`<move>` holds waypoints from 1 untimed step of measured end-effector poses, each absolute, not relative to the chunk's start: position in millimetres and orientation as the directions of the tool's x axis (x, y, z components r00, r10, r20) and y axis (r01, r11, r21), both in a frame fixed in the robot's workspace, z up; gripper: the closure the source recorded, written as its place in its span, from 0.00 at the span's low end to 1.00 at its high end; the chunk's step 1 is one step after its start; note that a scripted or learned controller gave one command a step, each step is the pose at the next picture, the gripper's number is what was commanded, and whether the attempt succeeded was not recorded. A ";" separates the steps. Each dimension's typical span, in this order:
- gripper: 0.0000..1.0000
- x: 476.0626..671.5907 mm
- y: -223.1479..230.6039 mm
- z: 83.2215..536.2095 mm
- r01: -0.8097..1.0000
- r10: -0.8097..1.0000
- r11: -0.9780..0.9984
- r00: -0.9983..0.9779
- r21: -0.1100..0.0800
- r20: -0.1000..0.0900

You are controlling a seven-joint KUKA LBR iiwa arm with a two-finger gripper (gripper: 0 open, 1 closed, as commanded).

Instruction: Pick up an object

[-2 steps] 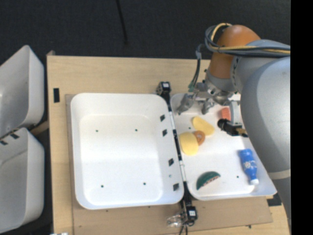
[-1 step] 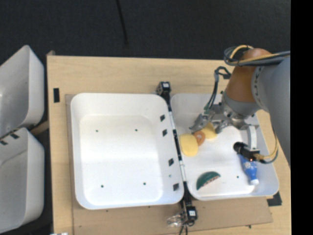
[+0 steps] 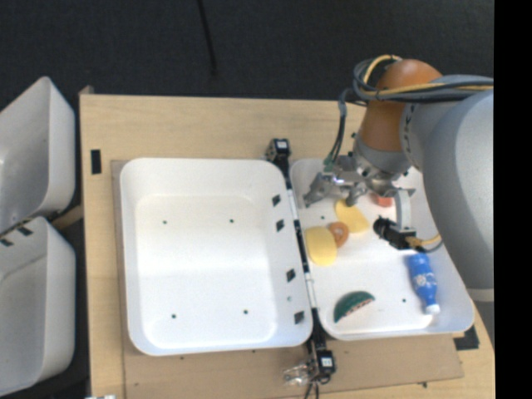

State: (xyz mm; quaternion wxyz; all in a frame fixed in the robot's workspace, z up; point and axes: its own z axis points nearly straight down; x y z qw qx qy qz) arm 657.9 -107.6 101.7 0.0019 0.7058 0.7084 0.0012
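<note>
Camera view, end effector [image 3: 342, 188] (grip state unclear) low in right bin [image 3: 391, 327], blue bottle [image 3: 422, 281] lying lengthwise, cap toward front.

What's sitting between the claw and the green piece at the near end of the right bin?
In the camera view, two yellow pieces and a small orange piece lie between the claw and the green piece.

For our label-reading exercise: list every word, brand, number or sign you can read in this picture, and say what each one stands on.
No text can be read anywhere in this view.
Blue bottle in the right bin: it carries a pale label patch, too small and blurred to read.
Yellow pieces, green slice, left bin and bench: no lettering or signs visible.
</note>
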 end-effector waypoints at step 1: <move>0.00 598.9 -104.4 106.8 1.000 1.000 -0.002 0.002 -0.004 -0.001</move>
